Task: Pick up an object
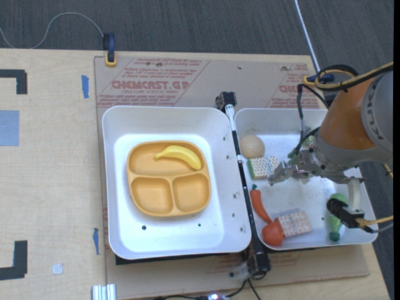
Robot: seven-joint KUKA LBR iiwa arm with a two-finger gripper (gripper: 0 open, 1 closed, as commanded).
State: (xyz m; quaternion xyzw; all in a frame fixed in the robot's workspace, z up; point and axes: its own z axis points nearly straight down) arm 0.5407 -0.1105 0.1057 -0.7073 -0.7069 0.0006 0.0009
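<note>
The fingers (279, 175) are seen low in the right bin (312, 236) just beside the checkered sponge (264, 166); their opening cannot be told. The approach step is judged in hand, and a descent onto the sponge is called for next

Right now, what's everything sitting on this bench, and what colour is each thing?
Shallow white plastic bins: two, side by side.
Orange three-compartment plate: one, left bin.
Yellow banana: one, plate's top compartment.
Beige round ball: one, right bin, upper left.
Pale chequered block: one, below the ball.
Orange-red carrot-shaped toy: one, right bin's left wall.
Red round object: one, lower left corner of right bin.
Speckled rectangular sponge: one, beside the red object.
Green object: one, right side.
Grey-and-orange robot arm: one; gripper over right bin.
</note>
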